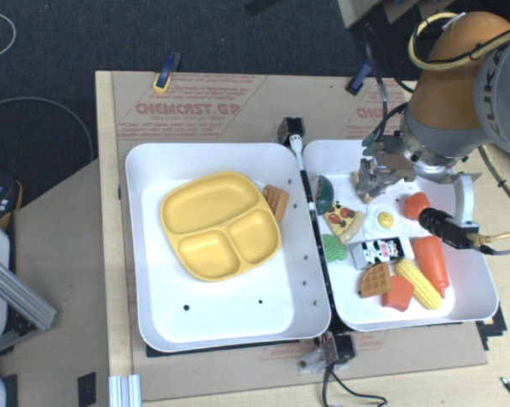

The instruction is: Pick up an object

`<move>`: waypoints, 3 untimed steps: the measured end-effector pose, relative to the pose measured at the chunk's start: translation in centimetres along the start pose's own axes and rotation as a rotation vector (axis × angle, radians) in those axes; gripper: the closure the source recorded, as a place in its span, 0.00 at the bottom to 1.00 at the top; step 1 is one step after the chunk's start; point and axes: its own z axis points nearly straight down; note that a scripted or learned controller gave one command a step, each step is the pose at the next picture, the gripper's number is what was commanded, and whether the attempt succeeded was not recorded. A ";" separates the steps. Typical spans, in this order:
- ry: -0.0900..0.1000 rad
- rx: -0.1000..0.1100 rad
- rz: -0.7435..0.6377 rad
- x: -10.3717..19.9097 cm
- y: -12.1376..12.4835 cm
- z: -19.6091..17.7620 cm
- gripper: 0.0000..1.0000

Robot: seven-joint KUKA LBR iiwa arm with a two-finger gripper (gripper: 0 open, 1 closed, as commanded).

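From the overhead camera, the grey arm with its orange band reaches in from the right, and its two-finger gripper hangs over the upper part of the right white bin; whether it is spread or pressed together cannot be told. Just below it lie a small fried-egg toy and a pizza-slice toy, with a yellow corn cob and orange carrot nearer the bin's front. The left white bin holds a yellow three-compartment plastic tray.
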 end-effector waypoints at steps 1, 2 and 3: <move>-0.001 -0.005 -0.001 0.1 0.7 0.1 1.00; -0.001 -0.009 -0.001 0.3 0.6 -2.0 1.00; -0.002 -0.007 0.000 -0.4 0.7 -1.7 1.00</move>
